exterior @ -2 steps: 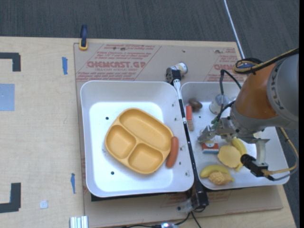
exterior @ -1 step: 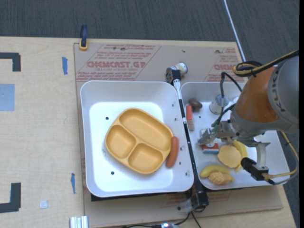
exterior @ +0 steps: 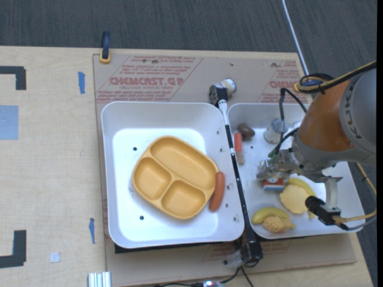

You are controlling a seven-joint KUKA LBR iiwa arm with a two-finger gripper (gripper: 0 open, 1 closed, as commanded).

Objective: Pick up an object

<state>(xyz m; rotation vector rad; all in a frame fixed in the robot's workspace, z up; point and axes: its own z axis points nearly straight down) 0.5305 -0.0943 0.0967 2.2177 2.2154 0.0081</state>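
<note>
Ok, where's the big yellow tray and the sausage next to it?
Yellow tray [exterior: 173, 177]: camera view, on the divider where its three sections meet.
Sausage [exterior: 217, 191]: camera view, middle of its length, lying against the tray's right edge.

We cannot make out the fingers of the gripper [exterior: 272, 173] beneath the arm's wrist. The arm [exterior: 335, 127] runs off the right edge and hides part of the right bin [exterior: 251, 113]. The red item [exterior: 273, 186] below the gripper is too small to identify.

A yellow divided tray [exterior: 174, 185] lies mid left bin [exterior: 119, 160], a hot dog [exterior: 217, 191] touching its three-o'clock edge.
</note>
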